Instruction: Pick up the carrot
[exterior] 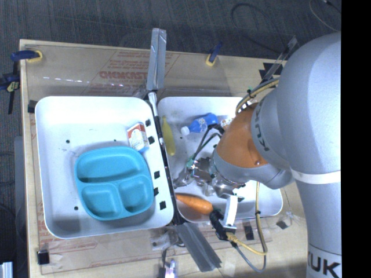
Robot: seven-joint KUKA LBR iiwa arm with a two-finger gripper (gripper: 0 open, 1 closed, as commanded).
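The gripper (200, 175) hangs low in the right bin (272, 204), its state hidden beneath the wrist; I cannot tell. The carrot (194, 203) lies just below it, near the bin's front wall. In the left bin (52, 155) a blue tray (113, 181) rests; the wooden bench (87, 68) stretches behind.

bins (52, 155): 2 white, side by side; carrot (194, 203): 1, orange, rt bin; tray (114, 181): 1 blue, 3 compartments, lt bin; carton (137, 136): 1 small red/white, lt bin; bottle (200, 124): 1 blue, rt bin; yellow item (168, 135): 1, rt bin; arm (301, 132): 1
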